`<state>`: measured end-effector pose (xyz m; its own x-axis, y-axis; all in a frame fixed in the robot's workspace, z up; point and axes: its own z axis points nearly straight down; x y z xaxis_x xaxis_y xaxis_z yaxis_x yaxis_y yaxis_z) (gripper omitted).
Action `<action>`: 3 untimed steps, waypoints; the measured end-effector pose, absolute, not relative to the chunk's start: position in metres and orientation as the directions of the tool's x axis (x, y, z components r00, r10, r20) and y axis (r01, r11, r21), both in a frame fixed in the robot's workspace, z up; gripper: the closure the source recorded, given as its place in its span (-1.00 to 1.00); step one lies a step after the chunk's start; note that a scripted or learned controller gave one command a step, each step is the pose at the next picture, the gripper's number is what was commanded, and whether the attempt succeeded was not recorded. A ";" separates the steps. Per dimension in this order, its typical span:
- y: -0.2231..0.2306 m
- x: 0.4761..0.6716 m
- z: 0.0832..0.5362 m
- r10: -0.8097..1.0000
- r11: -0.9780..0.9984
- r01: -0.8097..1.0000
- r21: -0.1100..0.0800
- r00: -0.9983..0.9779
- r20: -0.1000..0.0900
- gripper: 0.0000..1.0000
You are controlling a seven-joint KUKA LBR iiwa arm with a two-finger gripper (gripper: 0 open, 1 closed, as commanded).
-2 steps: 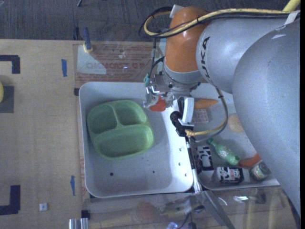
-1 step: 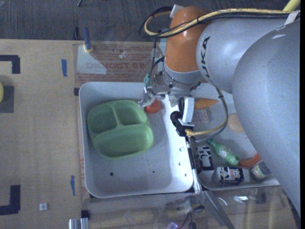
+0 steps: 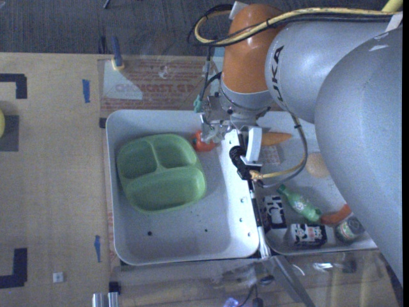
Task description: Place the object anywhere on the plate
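a pale wooden bench (image 3: 51, 190) with blue tape marks is seen from above, bearing two shallow white bins side by side. a small red-orange object (image 3: 204, 142) lies in the left bin (image 3: 185, 242), near its far edge and close to the wall shared with the right bin (image 3: 319, 242), just beside the far right corner of the green divided plate (image 3: 160, 171). the gripper (image 3: 214, 128) is positioned directly over the object; whether anything is held cannot be told. the object is judged light, smooth and probably rigid plastic, so it may slip; a hold across its narrow middle is advised. in the right bin a green bottle (image 3: 299, 203), a dark carton (image 3: 307, 234) and a small jar (image 3: 349, 229) are seen.
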<state>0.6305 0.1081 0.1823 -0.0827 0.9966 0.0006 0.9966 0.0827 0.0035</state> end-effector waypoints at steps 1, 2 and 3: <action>0.108 0.631 0.182 0.997 0.082 0.997 0.003 -0.082 0.001 -1.00; 0.061 0.613 0.256 0.994 0.108 0.994 0.001 -0.108 -0.001 -1.00; 0.132 0.554 0.167 0.996 0.084 0.996 -0.003 -0.084 0.000 -1.00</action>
<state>0.5542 0.1320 0.1668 -0.0839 0.9965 0.0002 0.9965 0.0839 -0.0027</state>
